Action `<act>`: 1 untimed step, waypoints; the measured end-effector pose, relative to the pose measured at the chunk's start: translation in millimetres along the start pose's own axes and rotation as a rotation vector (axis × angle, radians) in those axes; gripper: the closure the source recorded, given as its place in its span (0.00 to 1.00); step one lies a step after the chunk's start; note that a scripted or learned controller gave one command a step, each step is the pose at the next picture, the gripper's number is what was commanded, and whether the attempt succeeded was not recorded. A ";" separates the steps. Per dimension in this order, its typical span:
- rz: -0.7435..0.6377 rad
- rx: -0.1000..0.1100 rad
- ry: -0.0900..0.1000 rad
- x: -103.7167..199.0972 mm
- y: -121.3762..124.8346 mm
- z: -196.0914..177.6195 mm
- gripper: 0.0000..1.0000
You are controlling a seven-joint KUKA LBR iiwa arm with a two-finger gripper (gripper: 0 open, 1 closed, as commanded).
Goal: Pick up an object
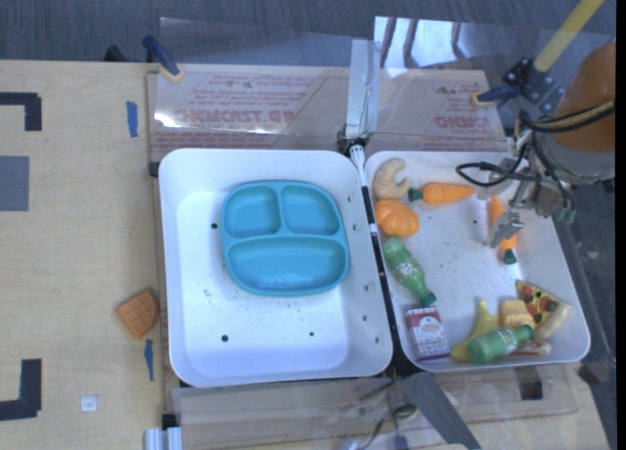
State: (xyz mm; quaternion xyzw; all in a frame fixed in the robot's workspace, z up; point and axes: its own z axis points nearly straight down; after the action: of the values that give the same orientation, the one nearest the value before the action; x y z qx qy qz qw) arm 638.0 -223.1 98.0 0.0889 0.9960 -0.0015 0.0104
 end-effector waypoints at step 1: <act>-0.001 0.001 -0.008 -2.6 0.5 -10.0 1.00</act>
State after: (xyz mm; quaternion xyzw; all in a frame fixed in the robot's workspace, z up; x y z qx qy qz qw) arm 640.4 -223.1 108.1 0.0882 0.9960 -0.0022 0.0142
